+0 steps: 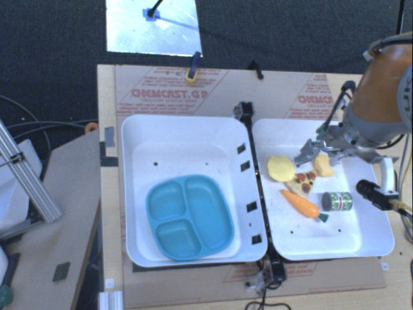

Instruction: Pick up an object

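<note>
I am in the approach step, nothing lifted yet; my gripper (308, 155) hangs over the right bin (352, 241), its fingers spread and bare, just beside the yellow round piece (281, 168) and above the pizza slice (303, 182). The toys lie bunched near the bin's middle: the yellow round piece to the left, a pale yellow block (323, 165) close under my wrist, the pizza slice between them, an orange carrot (301, 204) slanting below, and a small can (337, 201) on its side to the right. The left bin (155, 147) bears a blue divided tray (190, 216). Next I judge I must centre over one item and descend; the yellow round piece seems the nearest candidate, though its thickness is hard to read from this slant; it looks flat and smooth, so a shallow pinch may slip.
</note>
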`<state>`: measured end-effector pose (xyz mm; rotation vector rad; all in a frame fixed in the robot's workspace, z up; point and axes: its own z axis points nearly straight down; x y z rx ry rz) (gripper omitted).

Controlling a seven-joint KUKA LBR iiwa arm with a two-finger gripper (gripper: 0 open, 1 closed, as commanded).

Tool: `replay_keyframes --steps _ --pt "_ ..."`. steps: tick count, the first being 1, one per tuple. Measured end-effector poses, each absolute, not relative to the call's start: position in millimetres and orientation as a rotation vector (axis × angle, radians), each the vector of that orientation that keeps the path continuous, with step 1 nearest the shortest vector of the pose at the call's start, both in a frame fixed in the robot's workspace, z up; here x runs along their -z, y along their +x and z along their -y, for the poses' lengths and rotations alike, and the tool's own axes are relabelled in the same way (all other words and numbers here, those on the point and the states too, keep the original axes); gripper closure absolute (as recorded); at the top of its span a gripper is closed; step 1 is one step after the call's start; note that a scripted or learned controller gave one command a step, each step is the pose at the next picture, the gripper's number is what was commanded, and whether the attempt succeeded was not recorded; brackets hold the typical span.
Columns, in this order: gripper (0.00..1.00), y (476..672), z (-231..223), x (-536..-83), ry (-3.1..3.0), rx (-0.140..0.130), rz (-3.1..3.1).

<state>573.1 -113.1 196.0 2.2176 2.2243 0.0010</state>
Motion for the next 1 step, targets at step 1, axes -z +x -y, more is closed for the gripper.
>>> replay_keyframes --steps 1 --pt "0.0 596.0 129.4 -91.7 2.222 -0.008 -2.22"
